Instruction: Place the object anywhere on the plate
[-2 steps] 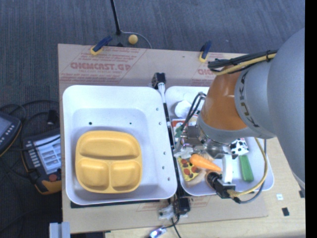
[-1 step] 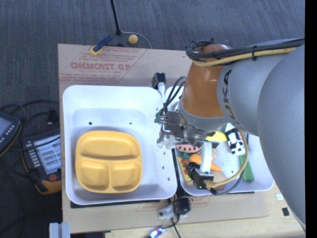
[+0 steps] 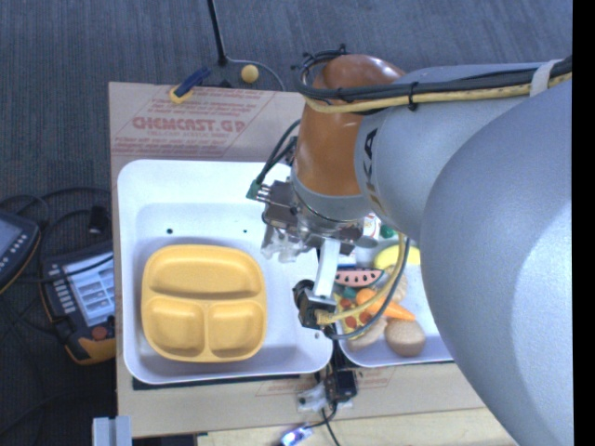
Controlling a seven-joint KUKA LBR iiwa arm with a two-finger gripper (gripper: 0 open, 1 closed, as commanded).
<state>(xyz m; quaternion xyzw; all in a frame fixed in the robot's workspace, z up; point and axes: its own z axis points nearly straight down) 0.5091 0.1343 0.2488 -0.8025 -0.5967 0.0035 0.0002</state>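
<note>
A yellow plate (image 3: 203, 299) with three compartments lies in the left bin (image 3: 139, 203), toward its front. My gripper (image 3: 282, 242) hangs over the left bin's right part, just right of the plate's far right corner and apart from it. I see nothing held in it. Toy foods lie in the right bin, partly hidden by the arm: a watermelon slice (image 3: 359, 276), an orange carrot piece (image 3: 400, 312) and a tan potato-like piece (image 3: 406, 339).
The big grey arm (image 3: 483, 212) covers most of the right bin. A cardboard sheet (image 3: 186, 124) lies under the bins at the back. A cable and connector (image 3: 309, 305) dangle near the wall between the bins. Devices (image 3: 79, 291) sit left of the bench.
</note>
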